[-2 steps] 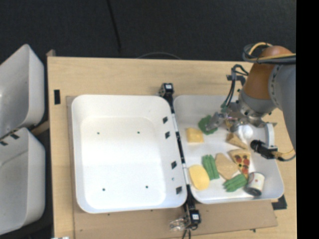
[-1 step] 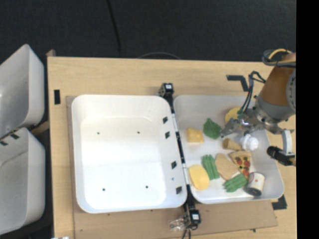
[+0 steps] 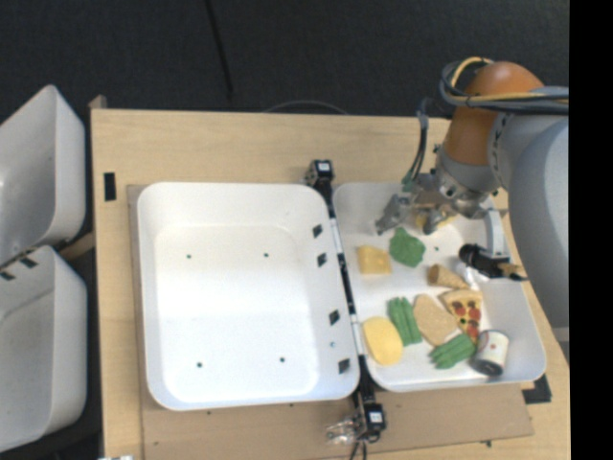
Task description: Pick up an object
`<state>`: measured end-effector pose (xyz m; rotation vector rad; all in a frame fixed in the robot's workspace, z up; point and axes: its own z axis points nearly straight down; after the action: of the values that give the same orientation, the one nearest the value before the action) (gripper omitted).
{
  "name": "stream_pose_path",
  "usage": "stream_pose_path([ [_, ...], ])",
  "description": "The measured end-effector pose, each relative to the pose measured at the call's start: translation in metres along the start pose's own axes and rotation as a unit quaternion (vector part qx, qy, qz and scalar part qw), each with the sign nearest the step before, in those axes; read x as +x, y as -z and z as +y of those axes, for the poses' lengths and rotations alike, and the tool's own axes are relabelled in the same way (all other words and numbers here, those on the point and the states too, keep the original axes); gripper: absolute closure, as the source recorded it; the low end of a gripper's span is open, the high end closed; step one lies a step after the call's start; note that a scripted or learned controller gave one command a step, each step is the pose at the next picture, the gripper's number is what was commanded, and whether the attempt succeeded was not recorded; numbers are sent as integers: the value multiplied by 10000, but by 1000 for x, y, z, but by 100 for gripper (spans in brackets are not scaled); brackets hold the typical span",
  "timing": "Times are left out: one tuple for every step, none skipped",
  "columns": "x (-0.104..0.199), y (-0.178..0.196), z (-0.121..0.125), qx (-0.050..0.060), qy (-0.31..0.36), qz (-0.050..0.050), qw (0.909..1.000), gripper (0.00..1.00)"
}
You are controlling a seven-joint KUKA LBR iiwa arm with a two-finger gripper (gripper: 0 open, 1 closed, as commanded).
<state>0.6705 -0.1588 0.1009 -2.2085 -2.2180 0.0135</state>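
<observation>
My gripper hangs over the back part of the right bin, open, with nothing between its fingers. Just in front of it lies a green lump, and a pale yellow block sits to that lump's left. Further forward in the same bin are a tan wedge, a pizza slice, a slice of bread, a green bean pod, a yellow lemon-like piece, another green piece and a small white can.
The left bin stands beside the right one, joined along a hinged middle rim. Both rest on a wooden bench. The grey arm with its orange band comes in from the right, above the right bin's back corner.
</observation>
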Motion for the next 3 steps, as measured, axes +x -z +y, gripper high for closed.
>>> stream_pose_path([
  [-17, -3, 3, 66, -45, 18, 10000, 0],
  [-64, 0, -6, -65, -35, -22, 10000, 0],
  [-69, 1, 16, 8, -14, 24, 10000, 0],
])
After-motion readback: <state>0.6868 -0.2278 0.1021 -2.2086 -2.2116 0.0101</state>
